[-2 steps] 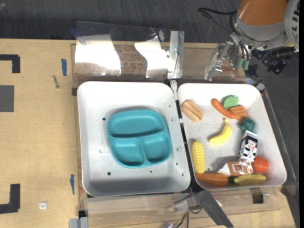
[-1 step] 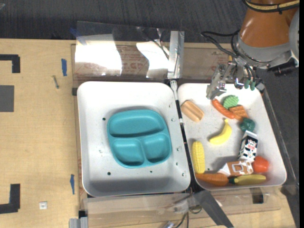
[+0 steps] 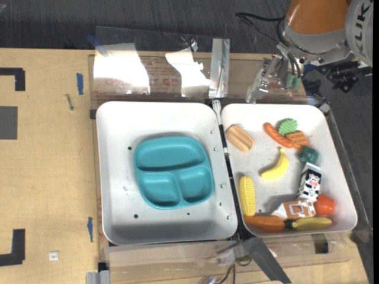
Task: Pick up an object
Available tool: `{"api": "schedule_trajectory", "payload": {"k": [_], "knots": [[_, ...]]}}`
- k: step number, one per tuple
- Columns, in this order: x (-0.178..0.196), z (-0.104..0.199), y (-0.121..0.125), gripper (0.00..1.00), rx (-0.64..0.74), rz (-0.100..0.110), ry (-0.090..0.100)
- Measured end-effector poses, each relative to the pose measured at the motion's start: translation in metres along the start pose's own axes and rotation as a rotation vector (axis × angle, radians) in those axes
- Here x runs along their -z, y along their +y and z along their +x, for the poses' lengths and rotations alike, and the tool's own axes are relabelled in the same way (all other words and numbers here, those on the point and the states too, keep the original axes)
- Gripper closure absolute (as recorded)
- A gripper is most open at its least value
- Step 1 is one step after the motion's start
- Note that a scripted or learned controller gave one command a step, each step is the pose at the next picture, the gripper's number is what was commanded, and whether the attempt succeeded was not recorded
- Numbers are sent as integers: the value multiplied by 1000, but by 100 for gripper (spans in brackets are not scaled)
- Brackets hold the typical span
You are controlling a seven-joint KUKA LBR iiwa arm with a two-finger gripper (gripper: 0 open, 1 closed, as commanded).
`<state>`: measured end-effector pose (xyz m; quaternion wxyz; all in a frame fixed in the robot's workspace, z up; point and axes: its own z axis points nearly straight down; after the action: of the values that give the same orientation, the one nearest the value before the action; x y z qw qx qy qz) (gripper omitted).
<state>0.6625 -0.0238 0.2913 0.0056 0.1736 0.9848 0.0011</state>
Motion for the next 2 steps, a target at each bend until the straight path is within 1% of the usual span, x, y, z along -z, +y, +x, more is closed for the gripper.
{"api": "schedule_trajectory", "payload": {"k": [2], "knots": [[24,-3,2,100,4,-5,-20]]}}
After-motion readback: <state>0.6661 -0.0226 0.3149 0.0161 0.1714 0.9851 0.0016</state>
